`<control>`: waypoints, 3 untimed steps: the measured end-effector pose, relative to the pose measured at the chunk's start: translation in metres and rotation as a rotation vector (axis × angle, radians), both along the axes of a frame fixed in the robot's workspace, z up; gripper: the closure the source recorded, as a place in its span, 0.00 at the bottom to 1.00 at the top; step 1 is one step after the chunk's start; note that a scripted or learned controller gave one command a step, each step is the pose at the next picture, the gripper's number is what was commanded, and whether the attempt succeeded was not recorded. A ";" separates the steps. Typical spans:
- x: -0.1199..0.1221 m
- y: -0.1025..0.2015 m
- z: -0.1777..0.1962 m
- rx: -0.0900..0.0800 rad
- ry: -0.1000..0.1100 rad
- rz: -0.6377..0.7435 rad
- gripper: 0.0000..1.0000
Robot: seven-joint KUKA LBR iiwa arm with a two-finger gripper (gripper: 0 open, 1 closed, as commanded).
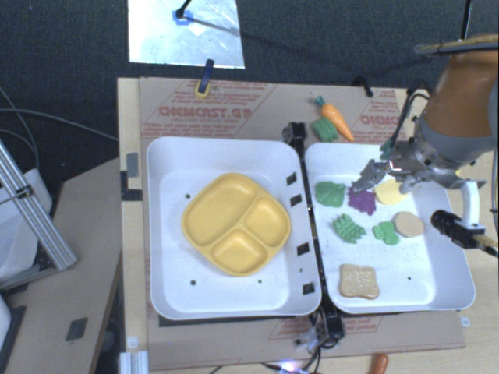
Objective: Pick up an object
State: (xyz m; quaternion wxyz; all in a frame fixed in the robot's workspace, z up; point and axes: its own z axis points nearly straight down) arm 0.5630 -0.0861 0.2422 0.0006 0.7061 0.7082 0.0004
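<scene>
Over the right bin [448,283], the tool [368,179] hung just above the purple toy [362,201], poised to grab; grip state, I couldn't tell.

Cut off and covered

Grey arm with orange band [465,92] cropped at right edge; pale yellow toy piece [392,194] partly covered.

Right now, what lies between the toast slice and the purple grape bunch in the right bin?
Between the tan toast slice and purple plastic grape bunch, the camera view shows a green leafy toy vegetable.
</scene>
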 end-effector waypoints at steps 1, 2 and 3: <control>-0.024 0.084 0.141 0.004 -0.017 0.012 0.00; -0.035 0.116 0.287 0.003 -0.020 0.006 0.00; -0.035 0.115 0.289 0.000 -0.006 0.008 1.00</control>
